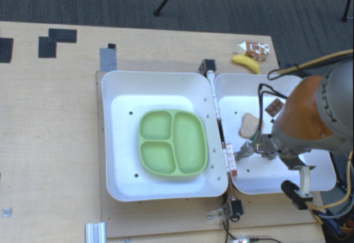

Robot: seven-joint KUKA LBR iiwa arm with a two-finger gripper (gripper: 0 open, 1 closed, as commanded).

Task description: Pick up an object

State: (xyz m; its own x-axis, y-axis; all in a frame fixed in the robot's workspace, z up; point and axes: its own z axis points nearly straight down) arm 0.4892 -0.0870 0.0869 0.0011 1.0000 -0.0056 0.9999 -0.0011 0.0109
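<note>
In the right bin (243, 182) a tan, bread-like slice (249, 124) lies near the left wall. A small brown piece (274, 107) sits further back, beside the arm. My gripper (244, 151) hangs low over the bin floor, just in front of the tan slice and pointing left toward the wall between the bins. Nothing is visibly held in it. The grey arm with its orange band (304, 112) covers the right part of this bin.
The left bin (119, 125) holds a green divided plate (172, 143). On the bench behind the right bin lie a yellow banana (245, 62) and a small packet (255, 48). Cables trail at the front right.
</note>
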